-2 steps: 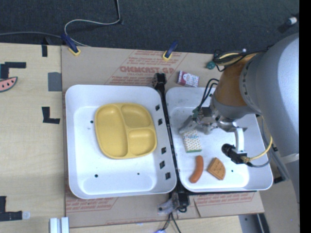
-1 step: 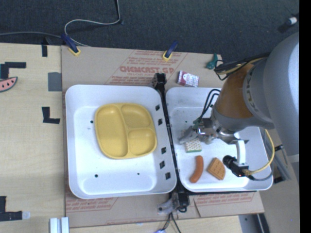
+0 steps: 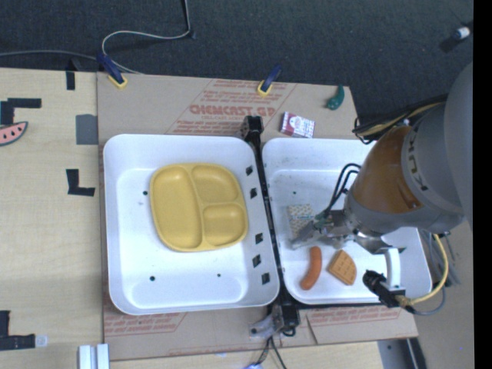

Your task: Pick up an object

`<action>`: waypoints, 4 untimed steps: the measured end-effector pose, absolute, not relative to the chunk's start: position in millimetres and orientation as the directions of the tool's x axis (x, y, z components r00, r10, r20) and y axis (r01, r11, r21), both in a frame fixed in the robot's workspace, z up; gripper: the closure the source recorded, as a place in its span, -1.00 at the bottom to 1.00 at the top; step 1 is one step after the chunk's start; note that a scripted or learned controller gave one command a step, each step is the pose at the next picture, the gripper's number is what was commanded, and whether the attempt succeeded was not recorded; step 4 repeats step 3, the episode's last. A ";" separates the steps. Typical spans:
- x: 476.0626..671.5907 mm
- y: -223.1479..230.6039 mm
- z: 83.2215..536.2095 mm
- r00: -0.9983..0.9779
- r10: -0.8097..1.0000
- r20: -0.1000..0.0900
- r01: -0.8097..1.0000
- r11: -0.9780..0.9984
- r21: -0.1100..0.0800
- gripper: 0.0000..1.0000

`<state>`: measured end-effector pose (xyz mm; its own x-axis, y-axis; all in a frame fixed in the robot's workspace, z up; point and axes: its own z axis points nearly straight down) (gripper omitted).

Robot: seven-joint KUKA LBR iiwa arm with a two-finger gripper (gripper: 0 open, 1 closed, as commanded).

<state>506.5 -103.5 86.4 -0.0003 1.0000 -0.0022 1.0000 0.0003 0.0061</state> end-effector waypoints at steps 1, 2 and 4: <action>506.8 -104.2 96.0 0.000 1.000 -0.004 1.000 0.000 0.007 1.00; 506.8 -104.1 95.9 0.000 1.000 -0.004 1.000 0.000 0.007 -1.00; 538.1 -101.4 85.8 0.000 1.000 0.000 1.000 0.000 0.000 -1.00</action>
